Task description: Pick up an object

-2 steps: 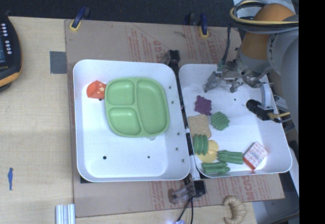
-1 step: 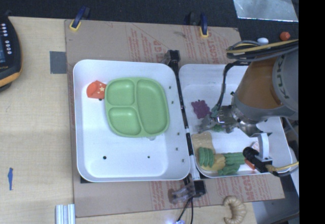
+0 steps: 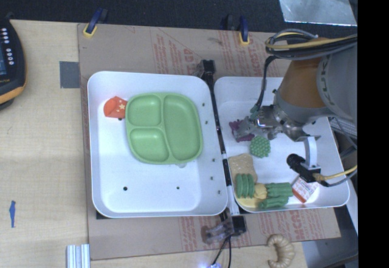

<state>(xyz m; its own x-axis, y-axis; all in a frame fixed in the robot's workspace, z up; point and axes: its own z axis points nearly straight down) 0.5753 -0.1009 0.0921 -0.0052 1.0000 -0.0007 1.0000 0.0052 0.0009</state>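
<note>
Wooden bench point(image 3: 42, 157) carries a brown cardboard sheet point(image 3: 152, 42), clamped at its far edge by a yellow-blue clip point(image 3: 94, 22) and a blue clip point(image 3: 243, 30). 2 shallow white bins sit side by side on the sheet.

Left bin point(image 3: 109, 194): a pale green plastic plate with 3 compartments point(image 3: 164, 128) lies a little toward the far edge. A small red toy with a yellow mark point(image 3: 113, 107) sits just beside the plate's left rim, near the bin's far-left corner.

Right bin point(image 3: 340, 197): the grey arm with orange band point(image 3: 307, 81) reaches in over the far-right part. Its two-finger gripper point(image 3: 262, 121) sits low over the bin's middle; cannot tell whether it is released or clenched, and nothing is visibly between its tips. Just left of the gripper lies a small dark purple object point(image 3: 242, 131). A round green knobbly ball point(image 3: 261, 147) lies just under the gripper on the near side; contact cannot be judged.

Near edge of right bin: a tan spongy square point(image 3: 242, 165), a green ribbed piece point(image 3: 245, 185), a yellow piece point(image 3: 260, 191) and a green cylinder-like toy point(image 3: 277, 194), all crowded together. A small red-and-white packet point(image 3: 302, 189) lies toward the near-right corner. A black cable fitting point(image 3: 299, 164) hangs over the bin's right part.

Off the sheet: a black-and-orange handheld controller point(image 3: 9, 63) at the bench's left edge, a tan curled object point(image 3: 281, 250) at the near edge.
</note>
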